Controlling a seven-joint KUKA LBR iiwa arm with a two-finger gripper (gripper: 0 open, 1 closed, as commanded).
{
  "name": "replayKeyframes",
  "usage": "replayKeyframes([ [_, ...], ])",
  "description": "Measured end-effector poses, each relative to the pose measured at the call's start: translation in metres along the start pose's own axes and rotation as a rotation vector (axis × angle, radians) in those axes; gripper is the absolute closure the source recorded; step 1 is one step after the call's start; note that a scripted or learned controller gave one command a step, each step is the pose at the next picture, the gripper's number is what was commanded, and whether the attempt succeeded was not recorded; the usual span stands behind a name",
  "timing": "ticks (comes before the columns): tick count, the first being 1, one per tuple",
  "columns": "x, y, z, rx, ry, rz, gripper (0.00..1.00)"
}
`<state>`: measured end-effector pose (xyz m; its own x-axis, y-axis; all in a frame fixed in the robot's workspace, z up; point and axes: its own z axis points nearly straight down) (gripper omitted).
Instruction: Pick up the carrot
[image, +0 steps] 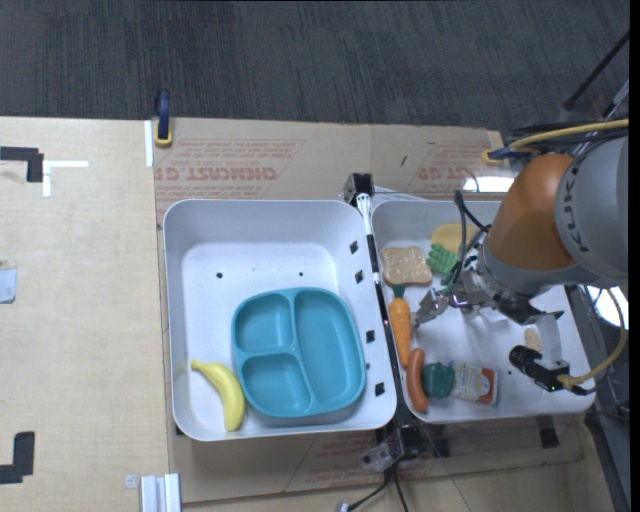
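Two shallow white bins sit side by side on a bench, seen from above at a slant. Nearest the lower edge, in the left bin (180, 300), a yellow banana (224, 391) lies in the front left corner, just beside a teal plate (298, 352) with three compartments. Nothing rests on the plate.

Across the divider, the right bin (500, 405) holds several things. An orange carrot (401, 329) lies lengthwise along the bin's left wall, close to the divider. Behind the carrot sits a slice of bread (406, 265), with a green leafy item (442, 261) and a yellow piece (449, 238) further back. In front of the carrot lies a red sausage (415, 378), and just right of that a small carton with a green cap (459, 382).

A grey arm with an orange band (535, 225) reaches over the right bin from the right. Its gripper (440, 298) hangs just right of the carrot, near it but with nothing between its fingers. The jaws look only narrowly parted, and the carrot lies free on the bin floor.
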<state>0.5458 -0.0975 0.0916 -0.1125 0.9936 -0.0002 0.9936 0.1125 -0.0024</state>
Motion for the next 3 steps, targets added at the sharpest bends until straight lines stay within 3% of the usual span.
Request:
replayKeyframes([
  [2,0.005,0.009,0.0,0.0,0.0,0.449,0.0],
  [3,-0.008,0.081,0.0,0.0,0.0,0.722,0.0],
])
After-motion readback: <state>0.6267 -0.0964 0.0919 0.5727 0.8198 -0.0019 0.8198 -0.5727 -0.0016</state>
